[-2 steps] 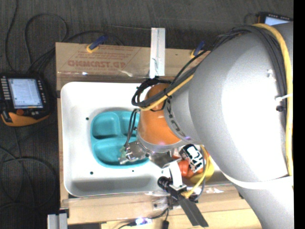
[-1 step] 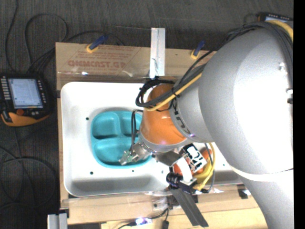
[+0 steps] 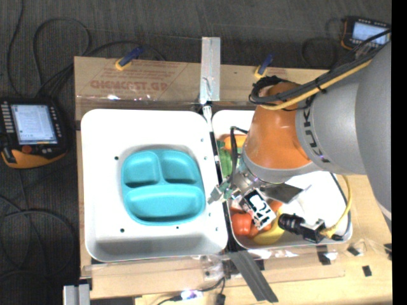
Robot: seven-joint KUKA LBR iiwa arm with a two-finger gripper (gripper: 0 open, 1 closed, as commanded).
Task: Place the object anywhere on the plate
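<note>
The arm [image 3: 299, 138] crowds the right bin [image 3: 318, 189]; the plate [image 3: 162, 186] in the left bin [image 3: 102, 145] lies open.

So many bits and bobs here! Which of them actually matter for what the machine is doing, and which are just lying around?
Part of the job:
turquoise three-compartment plastic plate
red and yellow toy foods in the right white bin
gripper

Just lying about:
handheld control tablet
blue clamps
brown cardboard sheet
left white bin

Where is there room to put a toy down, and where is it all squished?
There's room on the blue plate: two small sections at the back, one long section in front. The white floor of the left bin around the plate is bare too. The right bin is crowded: the robot's arm hangs over piled toys.
</note>
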